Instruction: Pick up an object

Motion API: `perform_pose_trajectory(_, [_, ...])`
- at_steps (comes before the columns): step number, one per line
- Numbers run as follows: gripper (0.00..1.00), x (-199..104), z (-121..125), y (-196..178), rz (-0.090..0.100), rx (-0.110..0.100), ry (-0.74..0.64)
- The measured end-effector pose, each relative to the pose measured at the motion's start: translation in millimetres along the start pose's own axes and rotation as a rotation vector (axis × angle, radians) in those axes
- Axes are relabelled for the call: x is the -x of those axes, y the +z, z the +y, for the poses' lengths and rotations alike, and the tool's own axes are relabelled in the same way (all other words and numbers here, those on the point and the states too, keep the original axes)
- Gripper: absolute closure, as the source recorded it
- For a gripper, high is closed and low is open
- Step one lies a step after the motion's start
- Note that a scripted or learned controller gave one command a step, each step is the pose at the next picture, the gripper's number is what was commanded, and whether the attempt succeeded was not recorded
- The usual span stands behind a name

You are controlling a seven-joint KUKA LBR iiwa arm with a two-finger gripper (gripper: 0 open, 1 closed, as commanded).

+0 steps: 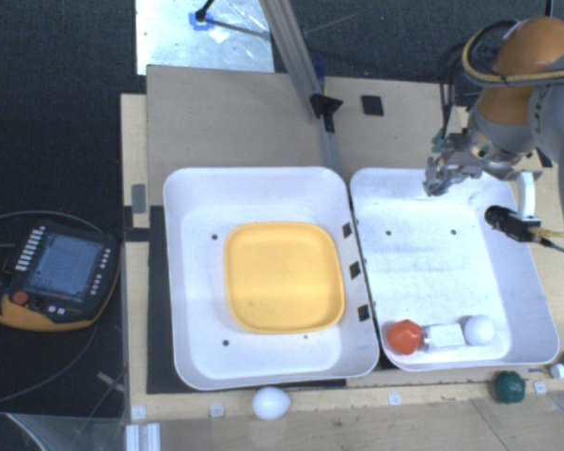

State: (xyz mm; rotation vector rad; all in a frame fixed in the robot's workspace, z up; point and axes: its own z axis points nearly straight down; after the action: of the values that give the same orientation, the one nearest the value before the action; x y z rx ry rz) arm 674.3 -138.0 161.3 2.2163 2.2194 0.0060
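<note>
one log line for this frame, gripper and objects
gripper: over right bin far edge | yellow plate: left bin | orange ball, white ball: right bin near edge

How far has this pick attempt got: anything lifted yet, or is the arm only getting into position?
Nothing looks picked. The orange ball, white block and white ball lie along the right bin's near edge; the yellow plate sits in the left bin. In hand: the hand is over the right bin's far edge, away from those objects. Left: moving over an object, grasping and lifting it.
</note>
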Motion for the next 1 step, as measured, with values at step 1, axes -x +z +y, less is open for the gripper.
perform_pose_trajectory(1, [1.00, -1.7, 2.1, -43.1, 0.000, -0.001, 0.000])
